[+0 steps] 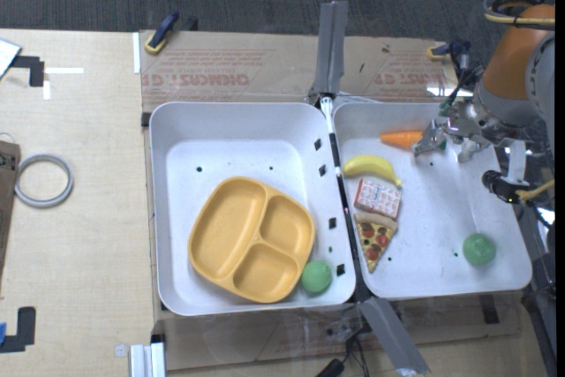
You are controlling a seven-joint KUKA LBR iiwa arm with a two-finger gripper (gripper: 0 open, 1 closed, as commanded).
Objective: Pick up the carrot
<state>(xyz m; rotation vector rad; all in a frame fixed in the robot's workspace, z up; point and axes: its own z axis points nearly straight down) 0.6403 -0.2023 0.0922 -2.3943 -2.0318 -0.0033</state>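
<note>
left bin (168, 216): yellow divided plate (252, 238), green ball (316, 277) beside it
right bin (512, 274): carrot (402, 138), banana (371, 166), pizza slice (376, 241), another green ball (479, 250)
tool (434, 140): just beside carrot, open or shut impossible to tell

An orange carrot (402, 138) lies flat on the white floor of the right-hand bin (424, 269), near its far wall, long axis running roughly crosswise with the tapered end pointing left. Its thicker end sits just left of the jaws of the gripper (430, 143), close beside them; contact cannot be made out.
</note>
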